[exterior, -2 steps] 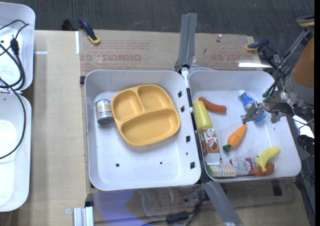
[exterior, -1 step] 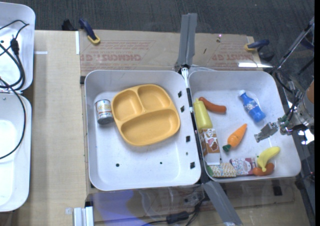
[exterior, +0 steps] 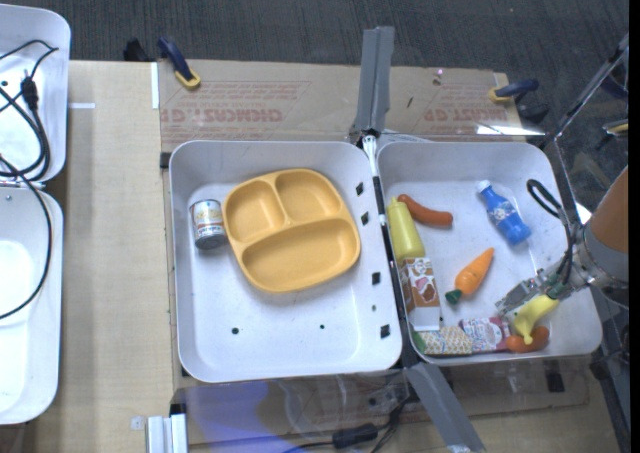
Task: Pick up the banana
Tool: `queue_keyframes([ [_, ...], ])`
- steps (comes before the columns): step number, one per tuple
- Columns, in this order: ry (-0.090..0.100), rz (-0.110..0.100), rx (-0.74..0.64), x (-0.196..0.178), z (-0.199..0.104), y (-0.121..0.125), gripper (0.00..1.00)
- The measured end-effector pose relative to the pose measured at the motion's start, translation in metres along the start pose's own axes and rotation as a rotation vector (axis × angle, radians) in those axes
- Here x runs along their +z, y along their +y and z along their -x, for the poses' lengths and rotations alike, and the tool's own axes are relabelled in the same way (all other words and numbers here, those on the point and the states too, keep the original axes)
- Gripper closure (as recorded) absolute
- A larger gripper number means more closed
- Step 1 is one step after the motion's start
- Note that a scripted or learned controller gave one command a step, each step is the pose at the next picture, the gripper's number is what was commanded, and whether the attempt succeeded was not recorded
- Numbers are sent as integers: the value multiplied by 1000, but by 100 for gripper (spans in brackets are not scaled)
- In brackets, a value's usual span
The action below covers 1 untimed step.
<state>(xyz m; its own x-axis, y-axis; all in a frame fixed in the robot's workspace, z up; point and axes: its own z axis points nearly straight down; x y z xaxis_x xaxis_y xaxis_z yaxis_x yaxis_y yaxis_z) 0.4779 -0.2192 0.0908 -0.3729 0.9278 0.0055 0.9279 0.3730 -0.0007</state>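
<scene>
The banana (exterior: 534, 314) is a small yellow piece in the right bin (exterior: 455, 173), near its front right corner. It lies against an orange-red item (exterior: 527, 342) at the front wall. My gripper (exterior: 532, 294) reaches in from the right and sits directly over the banana's upper end, touching or nearly touching it. The gripper's metal parts hide the banana's top, so a grasp cannot be made out.
The right bin also holds a yellow bottle (exterior: 405, 228), a sausage (exterior: 428, 211), a blue bottle (exterior: 503, 213), a carrot (exterior: 472, 272), a slim carton (exterior: 422, 292) and a flat packet (exterior: 462, 337). The left bin (exterior: 200, 341) holds a divided yellow plate (exterior: 292, 229) and a small can (exterior: 208, 223).
</scene>
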Motion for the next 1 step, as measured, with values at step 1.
queue_keyframes([
  [1, 0, 0, 0, 0, 0, 0, 0],
])
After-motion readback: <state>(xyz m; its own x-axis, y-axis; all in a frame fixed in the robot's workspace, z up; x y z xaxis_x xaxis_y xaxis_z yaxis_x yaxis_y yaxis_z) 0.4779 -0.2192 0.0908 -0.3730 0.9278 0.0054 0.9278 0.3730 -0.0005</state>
